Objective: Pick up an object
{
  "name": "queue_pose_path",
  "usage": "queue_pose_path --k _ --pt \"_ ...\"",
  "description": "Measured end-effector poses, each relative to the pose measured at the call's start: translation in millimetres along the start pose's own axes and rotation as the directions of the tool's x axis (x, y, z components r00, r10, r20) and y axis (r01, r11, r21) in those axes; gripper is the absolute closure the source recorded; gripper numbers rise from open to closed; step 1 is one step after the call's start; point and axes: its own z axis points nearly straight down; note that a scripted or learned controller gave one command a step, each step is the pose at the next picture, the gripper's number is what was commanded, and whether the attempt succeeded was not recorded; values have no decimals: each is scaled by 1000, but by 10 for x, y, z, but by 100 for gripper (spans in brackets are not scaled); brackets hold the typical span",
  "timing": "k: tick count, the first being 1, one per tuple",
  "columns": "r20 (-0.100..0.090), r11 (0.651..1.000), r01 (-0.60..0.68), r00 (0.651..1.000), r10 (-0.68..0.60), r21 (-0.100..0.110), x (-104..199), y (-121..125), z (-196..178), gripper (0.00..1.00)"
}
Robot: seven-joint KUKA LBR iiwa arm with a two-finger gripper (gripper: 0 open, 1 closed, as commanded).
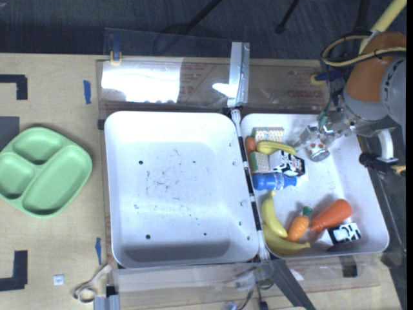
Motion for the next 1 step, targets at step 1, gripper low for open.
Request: queue_pose_path --k 1 --pt "12 1000 3 1000 -3 -15 -13 33 -125 100"
